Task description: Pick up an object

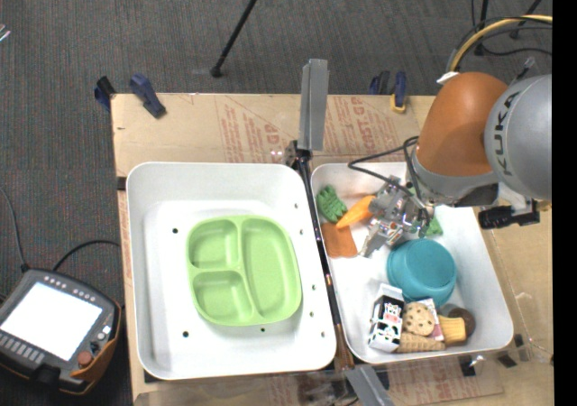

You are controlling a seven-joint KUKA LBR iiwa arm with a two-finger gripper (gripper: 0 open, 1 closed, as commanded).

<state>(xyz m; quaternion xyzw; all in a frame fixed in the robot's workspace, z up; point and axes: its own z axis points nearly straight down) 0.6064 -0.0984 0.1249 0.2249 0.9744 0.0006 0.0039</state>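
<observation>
**Robot gripper low over a bin of toy food, nothing in its grasp**

Two shallow white bins sit side by side on a bench. The left bin [144, 215] holds a light green divided plate [243, 269] lying flat near its middle. The right bin [491, 255] holds a jumble of small toys. The grey arm [532, 138] with its orange band reaches in from the right, and its gripper [389, 226] hangs low in the upper middle of the right bin, metal fingers [374, 240] slightly parted, with nothing seen between them.

Just left of the gripper lie an orange carrot [357, 211], a flat orange piece [339, 240] and a green leafy toy [330, 204]. Just beside it, toward the front, stands a teal cup [422, 271], open mouth tilted up. At the front of the bin sit a small milk carton [386, 323], a cookie [418, 318] and an ice cream cone [422, 341].

The carrot looks the nearest target. It is probably light, hard plastic, smooth and apt to slip; closing across its thicker middle seems safest. The cup would likely need a pinch on its rim, one finger inside
</observation>
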